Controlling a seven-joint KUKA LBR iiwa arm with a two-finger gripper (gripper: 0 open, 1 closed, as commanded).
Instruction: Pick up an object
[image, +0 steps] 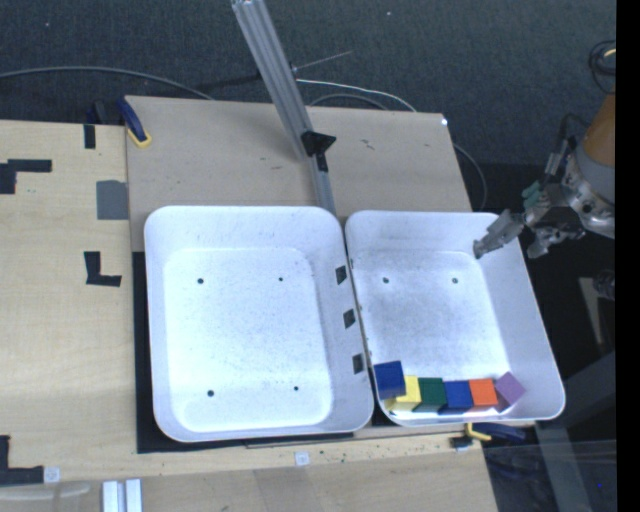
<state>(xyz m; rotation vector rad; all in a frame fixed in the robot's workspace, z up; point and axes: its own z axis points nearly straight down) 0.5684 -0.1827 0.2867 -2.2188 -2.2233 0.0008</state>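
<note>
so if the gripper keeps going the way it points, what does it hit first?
The gripper points down-left over the right bin's upper right rim. Likely first contact is that bin's bare white floor; the coloured blocks lie off that line. Depth is unclear.

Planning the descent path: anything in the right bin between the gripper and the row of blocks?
Nothing visible. The gripper sits at the right bin's far right rim; the blocks line its near wall, and the floor between them is bare. The blocks touch each other and hug the wall, so finger room looks tight.

Two white bins (250, 225) sit on the tan surface (60, 330). Blocks (445, 392) run blue, yellow, green, blue, orange, purple.
</note>
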